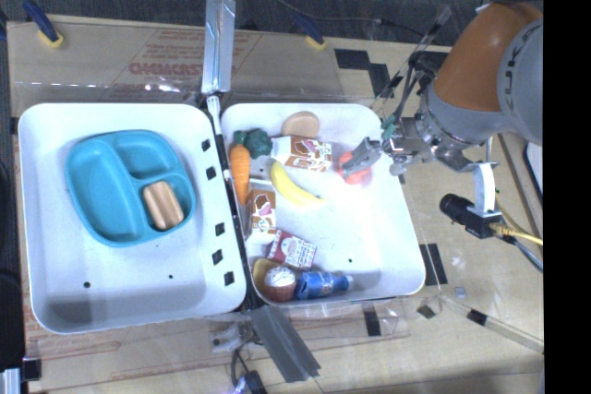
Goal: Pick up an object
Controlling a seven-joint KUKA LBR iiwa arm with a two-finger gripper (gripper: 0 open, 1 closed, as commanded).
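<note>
One curved, smooth yellow banana (pixel 294 184)

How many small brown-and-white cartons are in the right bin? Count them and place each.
3. One carton lies near the bin's far side beside the banana; one by the carrot; one nearer, above the blue bottle. Others may be hidden.

Arm (pixel 489 60) enters from the right, upper part of view; orange band high at the right, grey wrist below it angled down and leftward; claw (pixel 362 160) low at the end of the wrist, pointing left; finger state hard to make out
</note>
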